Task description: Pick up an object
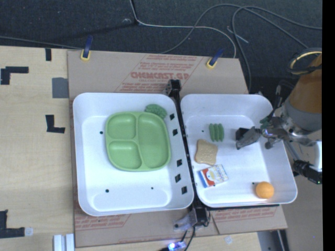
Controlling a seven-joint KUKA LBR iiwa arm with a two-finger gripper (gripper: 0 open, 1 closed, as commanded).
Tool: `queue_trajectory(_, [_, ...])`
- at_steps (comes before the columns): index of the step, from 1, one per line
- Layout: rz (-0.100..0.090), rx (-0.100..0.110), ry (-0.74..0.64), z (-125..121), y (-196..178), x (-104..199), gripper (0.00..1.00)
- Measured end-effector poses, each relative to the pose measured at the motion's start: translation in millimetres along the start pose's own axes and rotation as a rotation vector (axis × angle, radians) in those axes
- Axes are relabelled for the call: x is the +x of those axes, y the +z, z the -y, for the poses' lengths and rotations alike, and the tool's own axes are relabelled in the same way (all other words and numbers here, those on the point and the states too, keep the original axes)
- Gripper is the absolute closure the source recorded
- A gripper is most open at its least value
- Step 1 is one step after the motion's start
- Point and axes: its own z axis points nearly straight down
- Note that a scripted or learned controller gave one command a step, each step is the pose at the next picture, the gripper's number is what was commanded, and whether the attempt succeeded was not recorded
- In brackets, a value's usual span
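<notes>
The right bin (pixel 230 104) holds a ridged green piece (pixel 216 132), a tan slice of bread (pixel 206 152), a small white carton with red and blue print (pixel 213 175) and an orange ball (pixel 264 190) near the front right corner. My gripper (pixel 244 137) reaches in from the right and hovers over the bin's right half, to the right of the green piece and above the bread. Nothing shows between its dark fingers. The left bin (pixel 84 140) bears a green divided plate (pixel 138 140), with a small dark green object (pixel 155 109) at its far edge.
A black clip-lined divider (pixel 180 140) runs between the two bins. Both bins rest on a cardboard sheet (pixel 157 72) held by clamps. Cables cross the dark floor at the back. The arm's grey and orange body (pixel 306 101) stands at the right bin's right rim.
</notes>
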Motion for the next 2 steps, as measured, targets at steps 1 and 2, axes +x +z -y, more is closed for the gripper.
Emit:
queue_trajectory(1, [0.001,0.001,0.0,-3.1,43.1,-1.1,0.0])
queue_trajectory(2, [0.0,0.005,0.001,7.0,97.4,-6.2,0.0])
